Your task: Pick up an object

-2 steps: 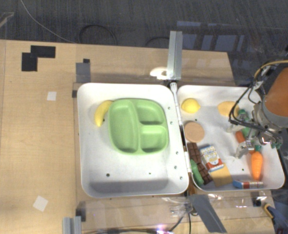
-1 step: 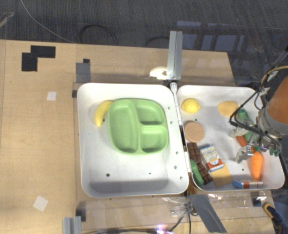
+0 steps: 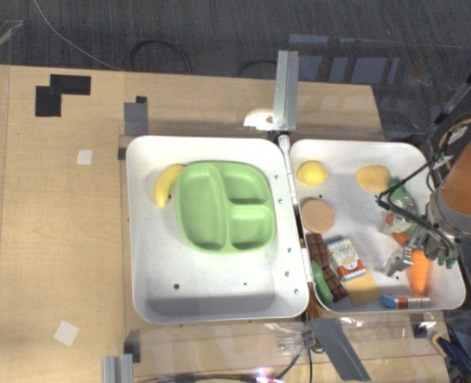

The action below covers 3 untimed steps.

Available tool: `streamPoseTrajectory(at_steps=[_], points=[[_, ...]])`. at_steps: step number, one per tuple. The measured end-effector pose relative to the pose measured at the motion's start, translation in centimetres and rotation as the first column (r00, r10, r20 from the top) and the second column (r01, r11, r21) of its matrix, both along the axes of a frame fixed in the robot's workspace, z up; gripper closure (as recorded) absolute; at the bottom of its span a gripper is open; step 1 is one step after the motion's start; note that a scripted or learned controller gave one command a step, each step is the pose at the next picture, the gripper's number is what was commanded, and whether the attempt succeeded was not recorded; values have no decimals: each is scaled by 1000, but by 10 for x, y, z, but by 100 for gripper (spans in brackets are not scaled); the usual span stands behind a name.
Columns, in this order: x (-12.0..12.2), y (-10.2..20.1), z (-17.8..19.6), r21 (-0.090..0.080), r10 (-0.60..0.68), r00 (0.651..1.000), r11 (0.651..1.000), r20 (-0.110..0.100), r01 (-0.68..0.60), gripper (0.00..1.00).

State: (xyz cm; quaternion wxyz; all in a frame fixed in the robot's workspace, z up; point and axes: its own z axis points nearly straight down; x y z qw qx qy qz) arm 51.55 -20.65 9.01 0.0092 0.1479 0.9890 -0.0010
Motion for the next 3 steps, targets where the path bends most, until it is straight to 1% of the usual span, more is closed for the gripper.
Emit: streamPoseTrajectory(at_steps=[1, 2, 3], points=[[5, 0, 15, -6, 7, 1000, 1000, 16, -7, 100], [11, 1, 42, -1, 349, 937, 937, -9, -349, 100], [10, 1, 42, -1, 349, 937, 937, -9, -349, 0]])
